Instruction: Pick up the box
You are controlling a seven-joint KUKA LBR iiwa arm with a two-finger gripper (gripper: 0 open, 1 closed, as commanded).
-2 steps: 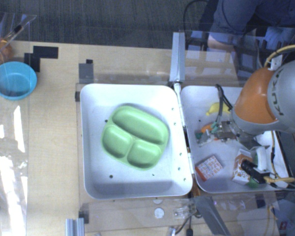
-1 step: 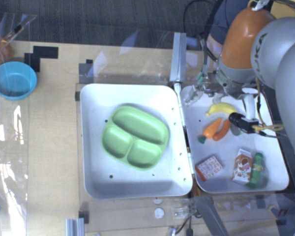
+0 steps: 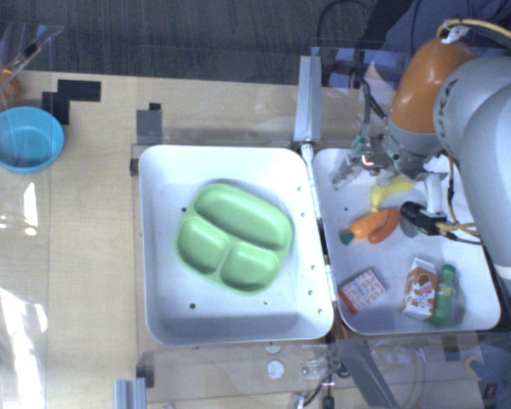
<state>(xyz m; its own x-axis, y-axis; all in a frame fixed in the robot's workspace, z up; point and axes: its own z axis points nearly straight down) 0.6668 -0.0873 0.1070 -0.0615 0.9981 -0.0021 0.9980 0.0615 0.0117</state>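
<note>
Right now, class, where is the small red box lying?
The small red box lies in the right bin, near its front left corner, below the carrot and left of the carton.

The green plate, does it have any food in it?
Empty. The green plate lies in the left bin; all three sections show bare green.
</note>
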